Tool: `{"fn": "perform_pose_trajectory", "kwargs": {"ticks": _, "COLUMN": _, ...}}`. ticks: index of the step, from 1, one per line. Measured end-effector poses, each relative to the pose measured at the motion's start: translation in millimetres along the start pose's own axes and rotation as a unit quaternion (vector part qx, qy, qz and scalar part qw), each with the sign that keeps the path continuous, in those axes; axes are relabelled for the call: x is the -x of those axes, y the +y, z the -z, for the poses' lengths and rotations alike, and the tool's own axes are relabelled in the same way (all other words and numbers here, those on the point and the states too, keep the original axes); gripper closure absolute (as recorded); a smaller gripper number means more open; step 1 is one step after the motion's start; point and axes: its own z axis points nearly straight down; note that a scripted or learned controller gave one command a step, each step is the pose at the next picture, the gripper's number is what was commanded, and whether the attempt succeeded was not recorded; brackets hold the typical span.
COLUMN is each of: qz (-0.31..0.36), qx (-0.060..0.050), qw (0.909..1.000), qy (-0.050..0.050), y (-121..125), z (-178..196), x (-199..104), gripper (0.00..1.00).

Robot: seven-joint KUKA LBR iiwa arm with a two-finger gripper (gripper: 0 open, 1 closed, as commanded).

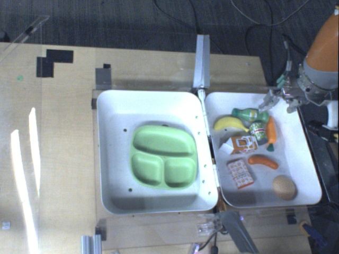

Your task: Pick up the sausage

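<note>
The sausage, lying in the right bin between carton and potato, looks light, smooth and roll-prone, best pinched across its middle by the open, empty gripper hovering above the bin's far edge

I see the bench, a pale wooden top, carrying two shallow white bins side by side. The left bin touches the right bin along a shared edge. A grey metal bar lies on the bench just behind that shared edge, running away from the left bin. Black tape marks sit on the wood well behind the left bin's far left corner.
</note>
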Motion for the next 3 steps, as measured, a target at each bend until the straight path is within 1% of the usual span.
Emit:
{"fn": "perform_pose_trajectory", "kwargs": {"ticks": 1, "qz": -0.020, "qx": 0.003, "qw": 0.9998, "qy": -0.001, "y": -55.5, "z": -93.8, "x": 6.7, "gripper": 0.00}}
{"fn": "perform_pose_trajectory", "kwargs": {"ticks": 2, "qz": -0.063, "qx": 0.003, "qw": 0.9980, "qy": 0.000, "y": -139.8, "z": -111.4, "x": -15.4, "gripper": 0.00}}
{"fn": "perform_pose_trajectory", "kwargs": {"ticks": 3, "qz": -0.062, "qx": 0.007, "qw": 0.9981, "qy": 0.000, "y": -136.0, "z": -99.0, "x": -16.1, "gripper": 1.00}}
